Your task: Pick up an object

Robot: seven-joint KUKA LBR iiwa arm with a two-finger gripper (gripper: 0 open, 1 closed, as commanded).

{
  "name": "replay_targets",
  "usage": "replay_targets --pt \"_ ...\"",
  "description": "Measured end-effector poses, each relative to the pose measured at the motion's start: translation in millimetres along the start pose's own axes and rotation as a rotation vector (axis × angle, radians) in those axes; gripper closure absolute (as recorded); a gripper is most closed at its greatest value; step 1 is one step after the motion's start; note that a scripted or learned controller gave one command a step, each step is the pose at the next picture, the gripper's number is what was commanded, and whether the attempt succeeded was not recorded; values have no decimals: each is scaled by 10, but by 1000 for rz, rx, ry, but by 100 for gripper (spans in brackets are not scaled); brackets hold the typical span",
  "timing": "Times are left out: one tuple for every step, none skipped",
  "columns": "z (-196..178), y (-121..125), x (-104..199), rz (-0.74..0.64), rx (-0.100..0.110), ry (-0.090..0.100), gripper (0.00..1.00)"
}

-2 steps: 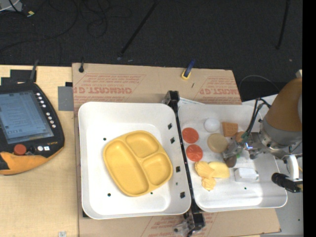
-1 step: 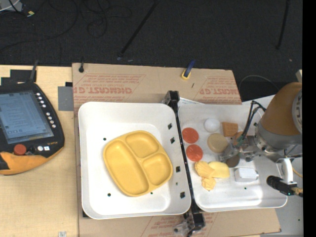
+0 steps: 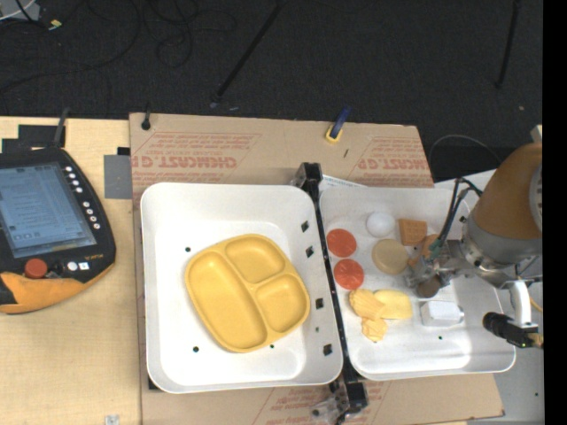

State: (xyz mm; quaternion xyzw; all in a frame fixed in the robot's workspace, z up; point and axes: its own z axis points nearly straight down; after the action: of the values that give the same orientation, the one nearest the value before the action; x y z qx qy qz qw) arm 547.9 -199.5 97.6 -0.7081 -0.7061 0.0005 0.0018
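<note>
R bin (image 3: pixel 478 354): gripper (image 3: pixel 427 277) low among tan disc (image 3: pixel 389 256), white block (image 3: pixel 439 312), yellow pieces (image 3: pixel 381 307); jaw state can't tell. L bin (image 3: pixel 168 237): yellow divided tray (image 3: pixel 245 290).

Two bins (image 3: pixel 168 211) (image 3: pixel 461 357); one yellow tray (image 3: pixel 246 290); two red discs (image 3: pixel 341 242) (image 3: pixel 348 274); one white ball (image 3: pixel 380 224); one tablet (image 3: pixel 44 211), left edge.

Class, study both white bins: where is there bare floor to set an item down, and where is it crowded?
Left bin: bare floor all around the yellow divided plate, widest along the top. Right bin: a bare strip along its near edge, below the yellow pieces. Crowded: the right bin's middle, where small items cluster beside the gripper.
</note>
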Motion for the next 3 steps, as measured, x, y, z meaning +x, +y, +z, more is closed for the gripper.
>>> replay_targets --pt "-497 -19 -95 1 -4 -2 100" --pt "-1061 78 -69 -4 -7 -3 100" --pt "-1314 79 -80 -3 -5 -2 100"
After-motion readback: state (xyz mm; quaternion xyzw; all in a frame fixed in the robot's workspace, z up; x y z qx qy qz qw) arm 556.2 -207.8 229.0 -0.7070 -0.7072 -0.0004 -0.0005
